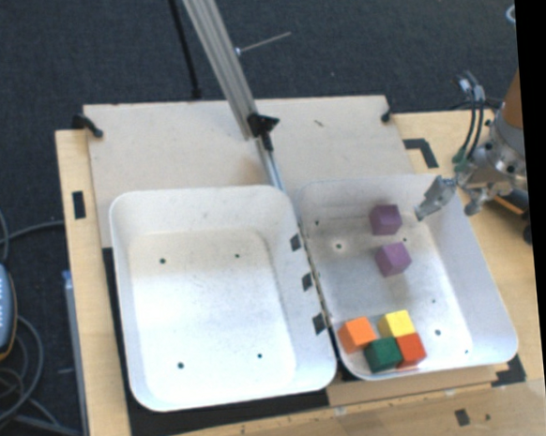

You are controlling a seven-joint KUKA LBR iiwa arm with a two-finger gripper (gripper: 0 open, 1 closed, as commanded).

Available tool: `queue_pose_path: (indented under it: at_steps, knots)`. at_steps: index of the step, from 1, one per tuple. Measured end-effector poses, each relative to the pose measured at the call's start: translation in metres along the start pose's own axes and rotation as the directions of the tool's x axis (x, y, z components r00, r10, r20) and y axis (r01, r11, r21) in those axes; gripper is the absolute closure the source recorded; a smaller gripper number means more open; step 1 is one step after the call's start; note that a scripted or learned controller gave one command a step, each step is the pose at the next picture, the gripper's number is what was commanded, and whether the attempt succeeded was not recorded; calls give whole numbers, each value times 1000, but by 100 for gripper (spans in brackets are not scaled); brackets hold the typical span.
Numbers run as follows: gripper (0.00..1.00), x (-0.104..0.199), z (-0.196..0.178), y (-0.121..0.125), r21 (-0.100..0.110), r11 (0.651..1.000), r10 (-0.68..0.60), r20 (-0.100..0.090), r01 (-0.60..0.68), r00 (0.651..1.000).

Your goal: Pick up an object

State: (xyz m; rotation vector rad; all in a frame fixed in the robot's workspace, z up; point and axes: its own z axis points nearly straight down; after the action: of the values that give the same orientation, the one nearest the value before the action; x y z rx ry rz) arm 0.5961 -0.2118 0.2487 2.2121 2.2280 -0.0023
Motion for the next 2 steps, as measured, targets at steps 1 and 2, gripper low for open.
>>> queue_pose_path:
  at_steps: [1, 2]
  knots:
    - [0, 43, 149, -17, 7, 1000, 2, -4, -2, 1000]
    - [100, 40, 133, -14, -4, 1000, 8, -1, -8, 1000]
